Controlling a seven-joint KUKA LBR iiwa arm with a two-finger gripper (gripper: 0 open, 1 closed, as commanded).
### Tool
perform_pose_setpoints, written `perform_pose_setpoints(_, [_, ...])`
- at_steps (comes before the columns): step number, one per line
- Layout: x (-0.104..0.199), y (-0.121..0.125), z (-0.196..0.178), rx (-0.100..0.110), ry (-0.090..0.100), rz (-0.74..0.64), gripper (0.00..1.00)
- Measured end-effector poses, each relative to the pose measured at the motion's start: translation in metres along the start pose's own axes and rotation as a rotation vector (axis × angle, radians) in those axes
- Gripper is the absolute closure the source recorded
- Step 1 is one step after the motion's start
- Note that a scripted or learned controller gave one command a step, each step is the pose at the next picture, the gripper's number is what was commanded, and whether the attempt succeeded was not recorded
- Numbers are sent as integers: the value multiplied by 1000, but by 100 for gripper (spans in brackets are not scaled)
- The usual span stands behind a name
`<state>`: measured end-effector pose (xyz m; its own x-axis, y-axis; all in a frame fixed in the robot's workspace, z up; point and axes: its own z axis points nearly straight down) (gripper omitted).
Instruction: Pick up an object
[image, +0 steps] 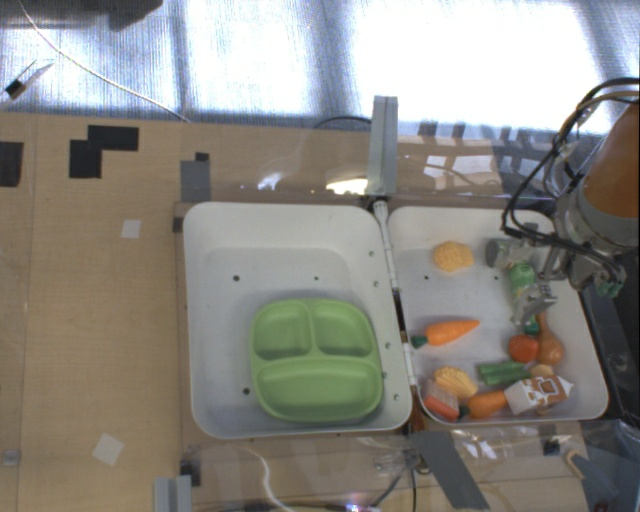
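The gripper (533, 300) is hanging over the right bin (420, 235), near its right wall. A green toy (521, 275) is sitting right at the gripper, but I cannot tell if the fingers are squeezing it, or if they are apart or together.

A toy carrot (447, 331) is lying in the middle of the right bin. A yellow toy (453, 257) is sitting above the carrot, near the back wall. A red tomato (523, 348) is sitting just under the gripper. A small milk carton (538, 394) is lying by the front wall.

A green divided plate (316, 358) is resting in the left bin (215, 300), beside the right bin.
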<state>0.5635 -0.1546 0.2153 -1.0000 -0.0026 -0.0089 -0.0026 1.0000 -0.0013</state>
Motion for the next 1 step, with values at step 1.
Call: perform_pose_setpoints(1, [8, 30, 119, 0, -2, -178, 0])
